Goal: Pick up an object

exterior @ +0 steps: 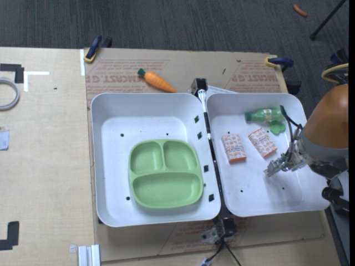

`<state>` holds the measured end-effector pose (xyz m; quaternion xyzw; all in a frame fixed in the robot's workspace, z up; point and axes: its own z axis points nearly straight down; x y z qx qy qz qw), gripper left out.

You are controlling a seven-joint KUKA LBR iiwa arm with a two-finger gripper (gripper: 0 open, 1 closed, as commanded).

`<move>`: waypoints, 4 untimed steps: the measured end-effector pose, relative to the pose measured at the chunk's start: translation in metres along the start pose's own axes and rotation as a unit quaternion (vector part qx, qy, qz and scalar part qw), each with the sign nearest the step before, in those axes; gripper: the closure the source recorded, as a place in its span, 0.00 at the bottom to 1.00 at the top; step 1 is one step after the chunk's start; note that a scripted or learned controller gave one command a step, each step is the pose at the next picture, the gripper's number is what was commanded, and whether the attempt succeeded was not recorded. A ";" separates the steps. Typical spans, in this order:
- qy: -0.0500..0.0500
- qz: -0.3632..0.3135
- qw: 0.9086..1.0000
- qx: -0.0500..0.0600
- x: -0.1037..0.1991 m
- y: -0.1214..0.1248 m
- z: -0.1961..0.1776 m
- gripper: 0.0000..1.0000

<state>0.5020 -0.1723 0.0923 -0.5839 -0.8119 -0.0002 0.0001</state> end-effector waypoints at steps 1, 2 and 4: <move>0.000 0.000 1.000 0.000 0.000 0.000 0.000 0.00; -0.001 -0.116 0.993 -0.001 0.017 0.070 -0.004 0.00; -0.001 -0.368 0.930 0.000 0.041 0.103 -0.011 0.00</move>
